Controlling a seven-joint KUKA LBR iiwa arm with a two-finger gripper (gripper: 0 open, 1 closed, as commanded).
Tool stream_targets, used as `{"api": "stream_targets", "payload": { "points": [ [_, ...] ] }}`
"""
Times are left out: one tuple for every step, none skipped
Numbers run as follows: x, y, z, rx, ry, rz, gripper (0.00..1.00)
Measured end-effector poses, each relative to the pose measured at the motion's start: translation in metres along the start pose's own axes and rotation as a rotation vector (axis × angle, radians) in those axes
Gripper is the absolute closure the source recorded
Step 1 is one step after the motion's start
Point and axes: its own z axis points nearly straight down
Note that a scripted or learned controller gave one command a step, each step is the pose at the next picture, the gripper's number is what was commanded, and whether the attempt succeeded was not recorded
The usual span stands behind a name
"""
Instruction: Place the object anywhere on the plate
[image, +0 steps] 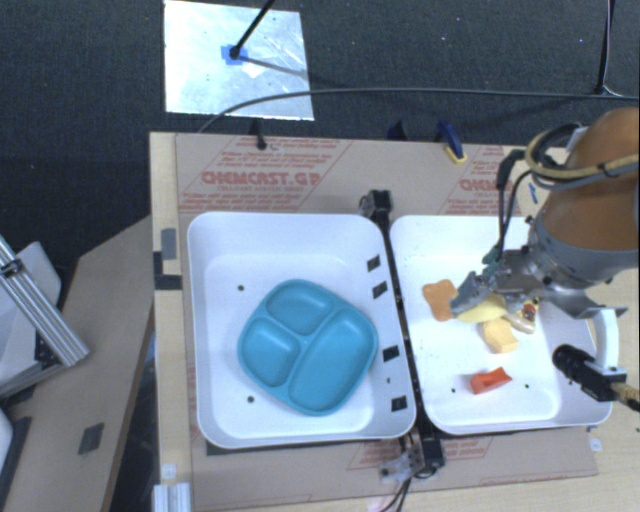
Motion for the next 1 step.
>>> {"api": "stream_targets", "payload": {
  "points": [
    [0.0513,0.0025,-0.0025,0.001,0.0,0.002,1.0]
  ]
}}
